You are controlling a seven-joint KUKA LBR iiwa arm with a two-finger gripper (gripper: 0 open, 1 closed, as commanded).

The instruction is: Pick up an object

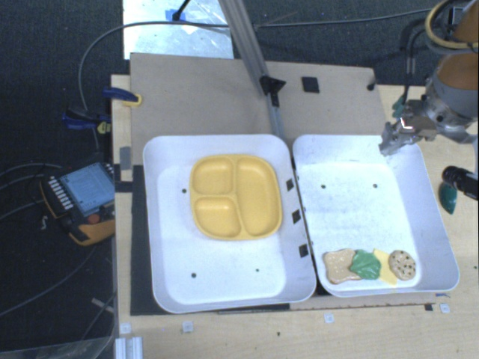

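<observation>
Camera view, looking down at a slant, puts the claw (pixel 392 142) over the far right corner of the right bin (pixel 359 193), at the end of the grey arm (pixel 449 96) that comes in from the right; it is too small and blurred for me to tell whether it stands wide or narrow, and nothing can be made out in it. The things to pick lie at the opposite end of that same bin, in the near right corner: a tan toast-shaped piece (pixel 340 265), a green piece (pixel 366 264) touching it, a yellow piece (pixel 387 269) partly under the green one, and a round speckled cookie (pixel 403 264) at the right end. They form a short row running left to right along the bin's near wall, touching or overlapping. From the claw, this row lies toward the viewer and only slightly left, well apart from it, with bare bin floor between. The left bin (pixel 168 275) holds a yellow divided plate (pixel 236 197), farther off across the wall between the bins. I judge the cookie the nearest target, almost straight along the bin's right side.
</observation>
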